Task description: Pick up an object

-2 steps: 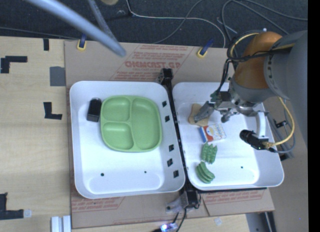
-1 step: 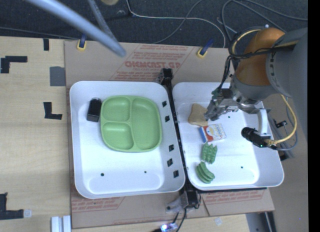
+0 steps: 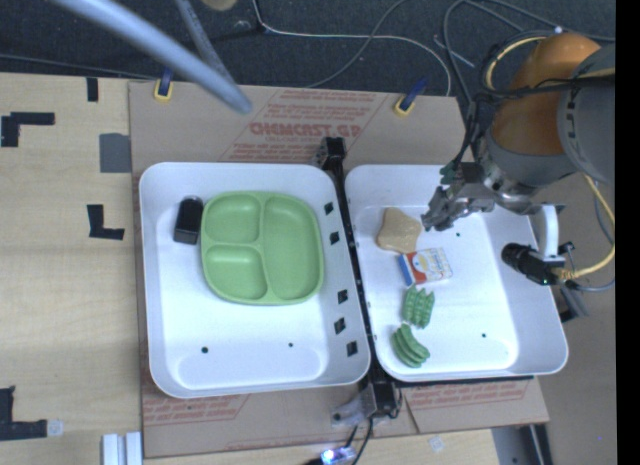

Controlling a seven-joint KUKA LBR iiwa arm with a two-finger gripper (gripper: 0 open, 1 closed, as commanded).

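— Camera view first: where do we find the fingers (image 3: 437,217)?

— We see them low over the right bin (image 3: 520,353), near its upper middle, with the grey arm (image 3: 590,133) and its orange band (image 3: 545,73) coming in from the right. They are dark and small, and we cannot tell how far apart they stand or whether anything sits between them.

— What lies nearest to them?

— Just to their left we see a tan piece of bread (image 3: 399,230), close by, though we cannot say if it touches them. Below and slightly left of the fingers lies a small packet (image 3: 427,267) in red, white and blue. Further below sit two green things: a leafy vegetable (image 3: 419,307), then a pea pod (image 3: 409,345) near the bin's lower edge.

— And further off?

— Well to the left of the fingers, in the left bin (image 3: 240,363), we see a green divided plate (image 3: 263,248) with a black block (image 3: 188,220) touching its far left rim. Both bins rest on a cardboard sheet (image 3: 300,118) on the tabletop (image 3: 60,303).
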